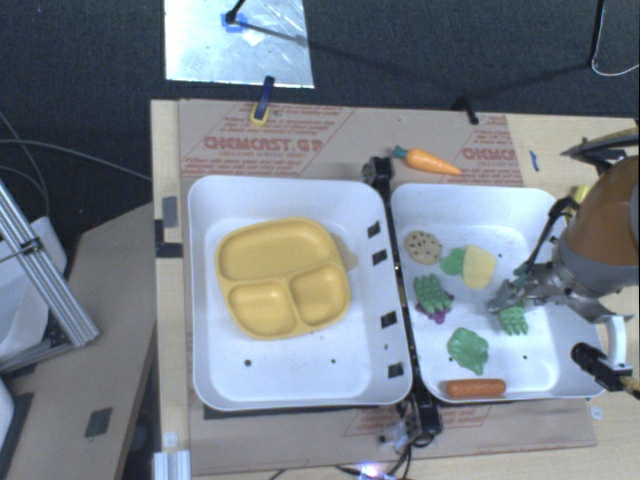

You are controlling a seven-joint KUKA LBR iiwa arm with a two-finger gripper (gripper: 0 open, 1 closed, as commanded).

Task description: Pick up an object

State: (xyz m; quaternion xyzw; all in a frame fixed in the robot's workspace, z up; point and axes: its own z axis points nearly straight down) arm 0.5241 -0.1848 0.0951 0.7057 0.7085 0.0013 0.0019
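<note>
I see the gripper low in the right bin, over a small green toy; finger state unclear.

I work in a robotics lab, not a kitchen. My bench is lined with printed board, and two white bins sit clamped side by side on it. The food here is toy food: a carrot at upper centre, a cookie, a yellow tray. Aluminium framing stands at the left edge, cables trail over dark carpet at the top, and a foil-like sheet, perhaps metal, lies upper left.
</note>
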